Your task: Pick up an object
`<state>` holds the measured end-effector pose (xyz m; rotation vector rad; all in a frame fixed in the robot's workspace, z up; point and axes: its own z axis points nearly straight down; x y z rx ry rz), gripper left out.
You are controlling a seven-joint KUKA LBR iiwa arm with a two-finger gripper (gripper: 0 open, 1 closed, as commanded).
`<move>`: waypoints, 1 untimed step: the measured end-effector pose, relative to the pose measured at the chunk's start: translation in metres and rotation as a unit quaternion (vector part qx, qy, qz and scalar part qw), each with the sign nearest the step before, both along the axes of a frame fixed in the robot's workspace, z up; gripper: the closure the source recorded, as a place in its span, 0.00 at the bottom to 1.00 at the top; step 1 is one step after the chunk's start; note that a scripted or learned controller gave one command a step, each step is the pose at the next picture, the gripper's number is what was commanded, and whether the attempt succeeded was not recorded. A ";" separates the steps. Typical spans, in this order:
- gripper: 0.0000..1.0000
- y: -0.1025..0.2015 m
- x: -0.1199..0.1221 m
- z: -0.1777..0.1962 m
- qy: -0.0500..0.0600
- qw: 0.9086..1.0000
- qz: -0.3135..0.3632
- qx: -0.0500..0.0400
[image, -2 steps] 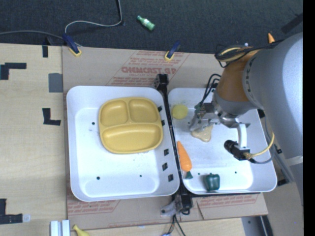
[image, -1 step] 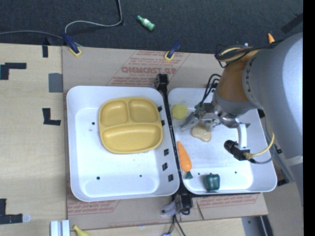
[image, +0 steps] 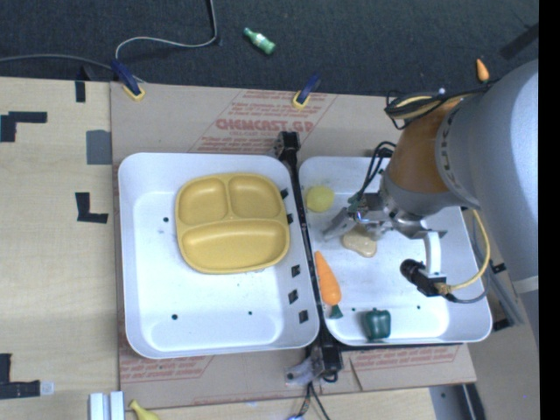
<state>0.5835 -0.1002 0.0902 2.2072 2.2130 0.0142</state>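
Observation:
My gripper (image: 347, 220) is low in the right bin (image: 455, 322), near its left middle, and stands open with nothing between its fingers. A beige lump (image: 360, 245) lies just below it, close to one fingertip. A yellow ball (image: 319, 199) sits to the gripper's upper left by the divider. An orange carrot (image: 327, 278) lies along the bin's left wall, and a green pepper (image: 376, 324) rests near the front edge.
The left bin (image: 149, 322) holds a yellow divided plate (image: 233, 221). The grey arm with its orange band (image: 420, 160) covers the right bin's far right part. A black cable loop with a yellow wire (image: 429, 278) hangs over the right bin's middle.

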 end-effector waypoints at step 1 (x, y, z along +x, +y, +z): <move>1.00 0.000 0.000 0.009 0.001 1.000 0.000 -0.001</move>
